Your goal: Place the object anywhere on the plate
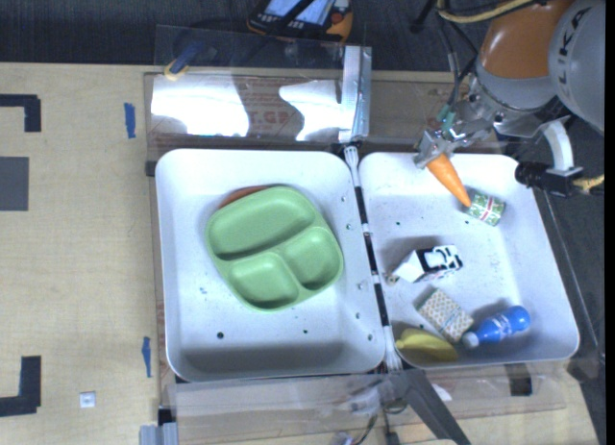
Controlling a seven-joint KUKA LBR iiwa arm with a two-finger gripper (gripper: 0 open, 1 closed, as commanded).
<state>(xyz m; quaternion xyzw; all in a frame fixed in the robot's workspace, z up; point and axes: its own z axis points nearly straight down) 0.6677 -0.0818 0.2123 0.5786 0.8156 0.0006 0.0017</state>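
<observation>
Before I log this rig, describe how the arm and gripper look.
The arm is grey and rounded, with a glossy orange band above the wrist. Yellow and black cables loop over its top. The gripper is a small grey metal assembly with teal-green bits, and a white fitting sticks out beside the wrist.

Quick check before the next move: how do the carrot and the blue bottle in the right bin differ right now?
The carrot is orange and tapered; the blue bottle is blue with a white cap end. The carrot sits at the right bin's far edge, its top between the fingers of the gripper; the bottle lies free near the front edge, beside a patterned box. Both lie in the same bin, neither on the green plate.
</observation>
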